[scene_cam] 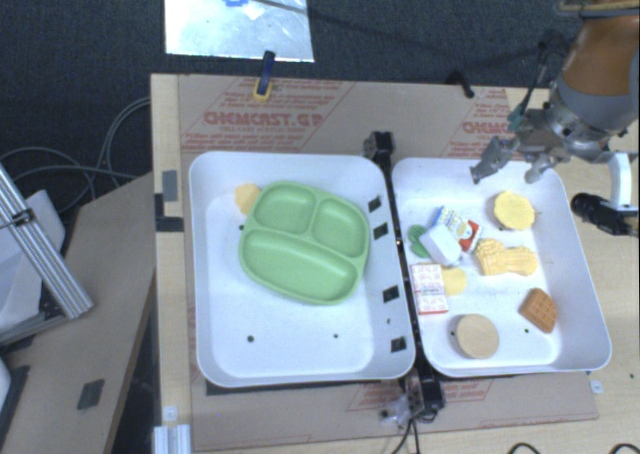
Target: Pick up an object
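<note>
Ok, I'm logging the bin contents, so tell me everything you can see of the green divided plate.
The green divided plate is pale green and looks like matte plastic. It is oval with a raised rim and three compartments: two smaller ones on the far side, one long one nearer the camera. It lies flat and upright in the left bin, turned at a slant. A yellow object sits at its far-left edge.

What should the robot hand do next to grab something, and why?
Probably drop straight down a little. The gripper hangs open above the right bin's far edge, holding nothing, and the round yellow piece lies just below it, apart from the other things.
</note>
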Tool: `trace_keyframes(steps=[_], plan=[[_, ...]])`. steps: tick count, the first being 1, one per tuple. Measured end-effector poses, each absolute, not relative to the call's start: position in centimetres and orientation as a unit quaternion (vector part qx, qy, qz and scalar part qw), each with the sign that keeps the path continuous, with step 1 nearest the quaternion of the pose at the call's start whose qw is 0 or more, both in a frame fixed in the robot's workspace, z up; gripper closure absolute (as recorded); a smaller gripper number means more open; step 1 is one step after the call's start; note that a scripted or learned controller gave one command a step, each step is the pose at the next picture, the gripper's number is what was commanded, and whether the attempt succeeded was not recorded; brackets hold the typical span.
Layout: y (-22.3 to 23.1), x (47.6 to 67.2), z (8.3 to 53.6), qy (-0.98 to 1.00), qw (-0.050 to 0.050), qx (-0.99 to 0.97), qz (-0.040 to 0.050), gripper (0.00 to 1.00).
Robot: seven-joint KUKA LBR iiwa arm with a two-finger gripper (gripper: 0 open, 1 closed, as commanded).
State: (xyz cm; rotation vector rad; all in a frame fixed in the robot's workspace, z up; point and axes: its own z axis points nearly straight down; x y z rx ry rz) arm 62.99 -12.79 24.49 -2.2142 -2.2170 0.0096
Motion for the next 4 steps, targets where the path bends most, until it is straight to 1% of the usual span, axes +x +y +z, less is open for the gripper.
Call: trace_keyframes(steps=[1,2,3,4], plan=[[-12.8,63.2,25.2,-0.708,-0.001,-0.706,-0.0006,0.0],[-11.8,63.2,19.6,-0.709,0.001,-0.705,0.0005,0.0],[-11.2,63.5,15.3,-0.709,0.0,-0.705,0.0,0.0],[-11.4,63.4,9.1,-0.708,0.001,-0.706,0.0007,0.0]])
